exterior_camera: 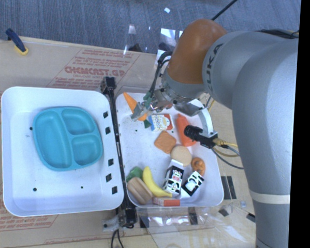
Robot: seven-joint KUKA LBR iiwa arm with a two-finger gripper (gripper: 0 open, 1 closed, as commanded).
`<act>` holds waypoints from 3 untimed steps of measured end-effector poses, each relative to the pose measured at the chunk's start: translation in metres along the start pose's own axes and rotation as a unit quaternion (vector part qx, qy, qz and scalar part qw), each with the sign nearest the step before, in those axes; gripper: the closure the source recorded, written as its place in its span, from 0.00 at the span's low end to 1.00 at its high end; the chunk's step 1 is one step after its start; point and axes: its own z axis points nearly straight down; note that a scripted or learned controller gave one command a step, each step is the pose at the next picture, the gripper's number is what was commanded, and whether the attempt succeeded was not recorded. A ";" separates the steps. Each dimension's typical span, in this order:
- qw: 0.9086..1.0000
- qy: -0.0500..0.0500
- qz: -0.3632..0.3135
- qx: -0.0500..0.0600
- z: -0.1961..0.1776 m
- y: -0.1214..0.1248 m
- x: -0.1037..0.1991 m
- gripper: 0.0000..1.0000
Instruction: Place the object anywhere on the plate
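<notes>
Two shallow white bins sit side by side on a brown cardboard-covered bench, seen from above at a slant. Nearest the bottom of the frame, the right-hand bin (213, 194) holds a crowd of toy foods along its lower edge: a tan bread roll (139, 189), a yellow banana (153, 182), a green piece (135, 173) and two black-and-white cartons (183, 182). Slightly higher lie a round orange-brown slice (165, 141) and a red-orange pepper shape (184, 128).

At centre left, the left-hand bin (11, 191) carries a turquoise plastic plate with three compartments (67, 137). Nothing rests on the plate, so no object has been delivered yet.

Further up, at upper centre, the gripper (143, 111) of the grey arm hangs low over the top of the right bin, close beside an orange carrot-shaped toy (130, 101). Whether its jaws are apart or together cannot be told, and nothing is clearly seen between them. By this view, the task looks to be at the picking stage: grasping, carrying across to the left and releasing on the plate all remain.
</notes>
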 end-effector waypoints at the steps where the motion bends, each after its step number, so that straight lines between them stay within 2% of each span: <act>1: 1.000 0.003 0.023 0.003 0.002 -0.019 0.121 1.00; 2: 1.000 0.001 0.027 0.003 0.001 -0.020 0.115 0.00; 3: 1.000 0.001 0.027 0.003 0.001 -0.020 0.115 0.00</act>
